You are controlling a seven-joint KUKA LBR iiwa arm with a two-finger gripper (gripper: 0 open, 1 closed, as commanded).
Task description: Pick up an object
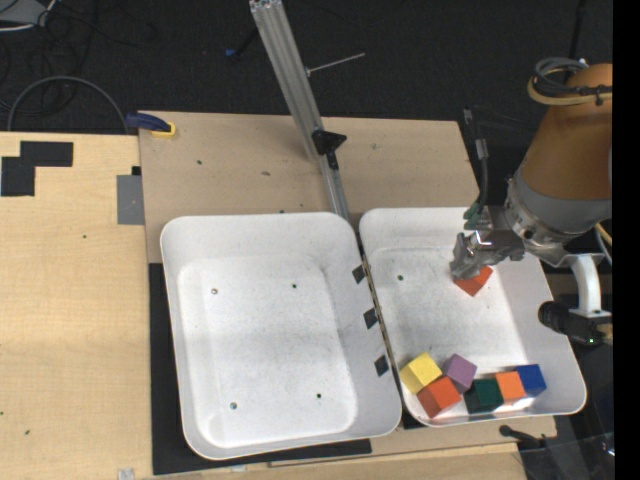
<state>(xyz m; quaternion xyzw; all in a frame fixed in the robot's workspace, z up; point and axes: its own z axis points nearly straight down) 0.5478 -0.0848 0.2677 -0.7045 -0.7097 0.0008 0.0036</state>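
Orange-red block [474, 280] sits tilted under gripper [472, 264], fingers look clamped on its top, over right bin [400, 230] near its far right side. Probably light, rigid, smooth; flat opposite faces best. Other blocks [470, 383] cluster along near edge.

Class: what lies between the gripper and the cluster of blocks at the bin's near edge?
Bare white bin floor separates the gripper, shut on an orange-red block, from the cluster.
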